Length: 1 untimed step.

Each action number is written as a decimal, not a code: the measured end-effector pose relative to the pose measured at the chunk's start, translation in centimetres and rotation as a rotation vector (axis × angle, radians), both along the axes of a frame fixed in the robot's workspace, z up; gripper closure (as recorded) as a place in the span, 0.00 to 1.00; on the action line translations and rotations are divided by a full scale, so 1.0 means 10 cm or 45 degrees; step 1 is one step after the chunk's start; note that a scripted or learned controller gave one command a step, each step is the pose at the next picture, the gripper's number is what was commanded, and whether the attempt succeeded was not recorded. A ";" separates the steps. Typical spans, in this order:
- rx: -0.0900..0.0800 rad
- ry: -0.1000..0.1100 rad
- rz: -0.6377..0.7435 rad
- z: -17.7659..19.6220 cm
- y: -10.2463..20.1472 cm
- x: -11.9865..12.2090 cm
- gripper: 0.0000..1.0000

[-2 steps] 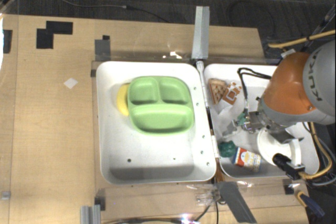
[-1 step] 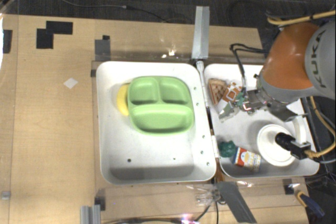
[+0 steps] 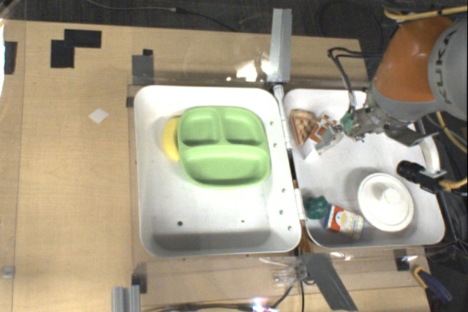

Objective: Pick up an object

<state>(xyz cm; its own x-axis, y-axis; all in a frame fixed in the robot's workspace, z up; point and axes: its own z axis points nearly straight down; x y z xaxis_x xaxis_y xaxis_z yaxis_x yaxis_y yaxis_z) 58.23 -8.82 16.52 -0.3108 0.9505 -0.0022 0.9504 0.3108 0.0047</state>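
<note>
Reaching in over the right bin, the arm brings its pincer down near the bin's upper left corner, just beside a brown patterned packet. I cannot tell how the pincer is set. This looks like the approach, with nothing lifted yet. Lower down lie a white lidded bowl and a small bottle with a teal cap; the left bin holds a green divided tray. Next comes lowering squarely over the packet and closing on it.
</note>
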 end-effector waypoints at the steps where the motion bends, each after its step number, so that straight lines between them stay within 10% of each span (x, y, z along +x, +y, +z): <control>1: -0.002 -0.002 0.184 -0.50 -0.16 0.84 0.00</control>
